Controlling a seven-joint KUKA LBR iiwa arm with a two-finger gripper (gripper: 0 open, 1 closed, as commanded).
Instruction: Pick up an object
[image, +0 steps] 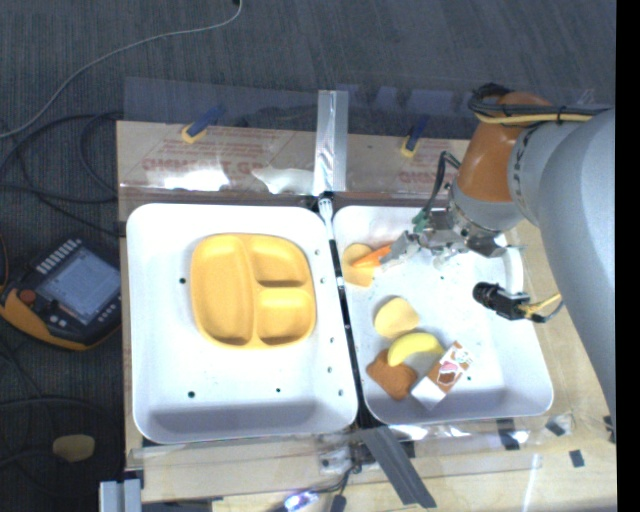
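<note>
Your gripper (400, 247) hung low in right bin (520, 385), at its far left corner — finger state impossible to tell. Orange piece (366, 257) lay just beside it. Yellow pieces (397, 316), brown chunk (391, 377), small carton (449, 370) clustered nearer front. Yellow tray (252, 288) sat in left bin (160, 400).

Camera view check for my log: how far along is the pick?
Done: the gripper has reached the right bin, beside the orange piece. In hand: nothing visibly held. Left: grasping and lifting; the yellow pieces and small carton lie untouched.
</note>
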